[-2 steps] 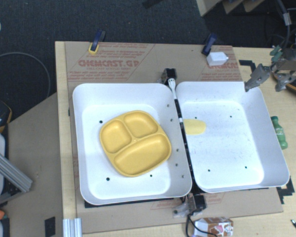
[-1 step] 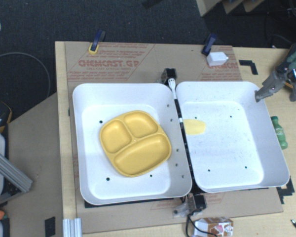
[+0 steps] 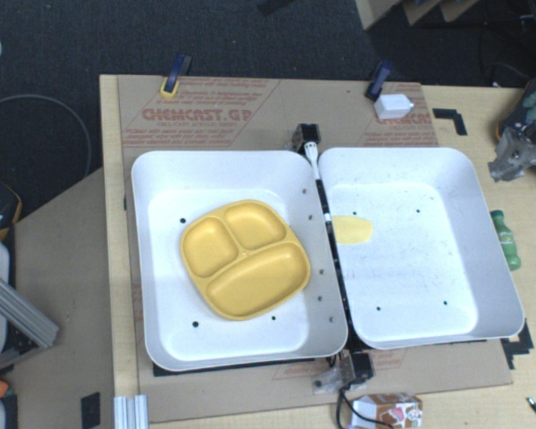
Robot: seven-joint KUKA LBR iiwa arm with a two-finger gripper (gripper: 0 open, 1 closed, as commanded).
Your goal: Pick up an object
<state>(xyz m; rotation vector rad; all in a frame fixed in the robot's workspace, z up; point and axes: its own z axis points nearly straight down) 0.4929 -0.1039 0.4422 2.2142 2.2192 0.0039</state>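
Your gripper [image 3: 516, 155] sits at the right edge, outside the bins — I cannot tell its state. Yellow tray [image 3: 244, 258] lies in the left bin [image 3: 161, 329]; a yellow piece [image 3: 352, 231] lies in the right bin [image 3: 482, 311].

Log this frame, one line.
phase: pre-grasp | gripper: right of right bin | yellow divided plate: left bin | yellow piece: right bin

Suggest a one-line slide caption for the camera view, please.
Gripper at the right edge, beside two white bins: yellow divided plate in the left bin, small yellow piece in the right bin.
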